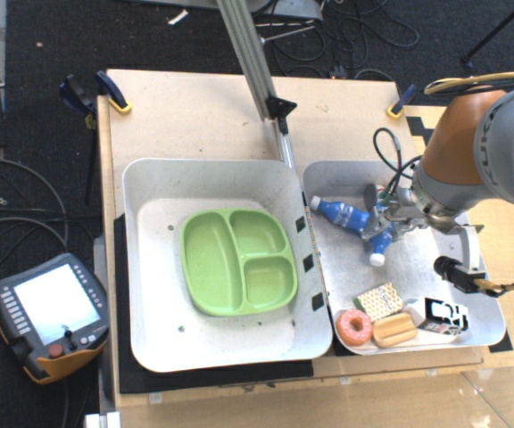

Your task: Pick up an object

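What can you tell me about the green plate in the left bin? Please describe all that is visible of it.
The green plate is a light green tray with rounded corners, and it looks like plastic. Raised ridges divide it into three compartments: one long one on the view's left side and two smaller ones on the right. It lies flat and face up, turned slightly, near the middle of the left bin. It rests on the bin's white floor and nothing else touches it.

Glossy smooth plastic on the green divided tray [239, 262]. Shiny blue plastic bottles [357, 222]. Matt, slightly scuffed white bins [150, 194]. Pale wood-look matt desk [194, 114]. Brushed metal pole [250, 47]. Glossy pink glaze on the donut [355, 327].
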Robot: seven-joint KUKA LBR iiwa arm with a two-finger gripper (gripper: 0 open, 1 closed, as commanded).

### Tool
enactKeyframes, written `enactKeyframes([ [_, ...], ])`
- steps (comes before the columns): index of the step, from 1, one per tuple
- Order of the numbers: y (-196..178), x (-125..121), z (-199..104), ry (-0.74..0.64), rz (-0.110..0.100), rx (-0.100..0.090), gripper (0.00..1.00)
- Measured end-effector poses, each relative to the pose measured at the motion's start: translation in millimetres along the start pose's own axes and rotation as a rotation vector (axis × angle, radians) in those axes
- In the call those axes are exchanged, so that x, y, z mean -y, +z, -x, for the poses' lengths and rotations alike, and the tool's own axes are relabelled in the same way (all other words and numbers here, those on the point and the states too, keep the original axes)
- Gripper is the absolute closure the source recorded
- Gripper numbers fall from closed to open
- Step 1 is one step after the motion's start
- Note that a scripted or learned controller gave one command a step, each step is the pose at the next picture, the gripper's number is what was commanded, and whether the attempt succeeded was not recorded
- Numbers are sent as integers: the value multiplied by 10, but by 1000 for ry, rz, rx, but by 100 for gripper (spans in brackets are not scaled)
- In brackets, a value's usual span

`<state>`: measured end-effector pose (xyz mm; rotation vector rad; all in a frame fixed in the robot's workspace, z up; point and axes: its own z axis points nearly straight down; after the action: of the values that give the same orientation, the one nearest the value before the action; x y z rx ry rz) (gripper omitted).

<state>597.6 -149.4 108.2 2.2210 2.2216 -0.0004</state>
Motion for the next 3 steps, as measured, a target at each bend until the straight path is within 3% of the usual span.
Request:
enactKeyframes([
  [2, -1137, 4, -58, -2, 6, 1, 100],
  [3, -1081, -101, -631, -8, 1, -2, 100],
])
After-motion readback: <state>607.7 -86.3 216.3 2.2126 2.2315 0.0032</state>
